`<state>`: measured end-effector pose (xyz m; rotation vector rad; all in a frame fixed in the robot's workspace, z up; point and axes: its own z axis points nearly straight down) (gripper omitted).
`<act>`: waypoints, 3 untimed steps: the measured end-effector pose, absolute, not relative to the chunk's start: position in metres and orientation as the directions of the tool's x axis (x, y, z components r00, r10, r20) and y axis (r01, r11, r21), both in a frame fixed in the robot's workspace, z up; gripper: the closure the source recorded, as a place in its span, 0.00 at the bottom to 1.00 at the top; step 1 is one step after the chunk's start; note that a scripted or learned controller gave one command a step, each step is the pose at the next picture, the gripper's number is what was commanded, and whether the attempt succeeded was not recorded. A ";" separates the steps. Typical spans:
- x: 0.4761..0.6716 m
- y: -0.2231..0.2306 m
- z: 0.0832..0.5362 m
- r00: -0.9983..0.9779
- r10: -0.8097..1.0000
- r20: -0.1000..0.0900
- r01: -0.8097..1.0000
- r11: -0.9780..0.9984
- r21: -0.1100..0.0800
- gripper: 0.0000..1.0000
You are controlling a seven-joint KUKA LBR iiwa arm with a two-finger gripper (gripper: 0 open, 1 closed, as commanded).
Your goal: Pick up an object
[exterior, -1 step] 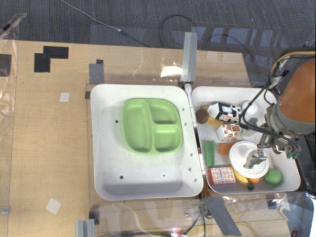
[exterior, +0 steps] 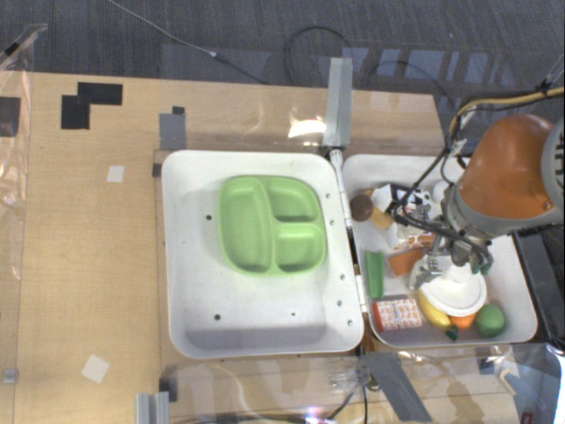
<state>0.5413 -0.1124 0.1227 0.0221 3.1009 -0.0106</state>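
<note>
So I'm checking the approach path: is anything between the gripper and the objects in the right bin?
Nothing visible stands between. The gripper hangs directly over the cluttered right white bin, just above a round white bowl lying on a yellow banana.

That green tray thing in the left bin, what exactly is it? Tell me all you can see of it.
The green divided plate looks like smooth plastic, a rounded rectangle with three compartments: one long one on its left and two smaller ones on its right. It lies flat, face up, near the middle of the left white bin, with nothing in it or touching it but the bin floor.
</note>
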 end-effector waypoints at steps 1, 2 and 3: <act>0.623 -0.111 0.112 -0.998 -0.051 -0.045 -0.050 0.999 -0.008 0.00; 0.624 -0.092 0.110 -0.998 -0.047 -0.038 -0.047 0.999 -0.008 0.00; 0.543 -0.110 0.091 -0.999 0.041 -0.016 0.041 0.999 0.000 0.00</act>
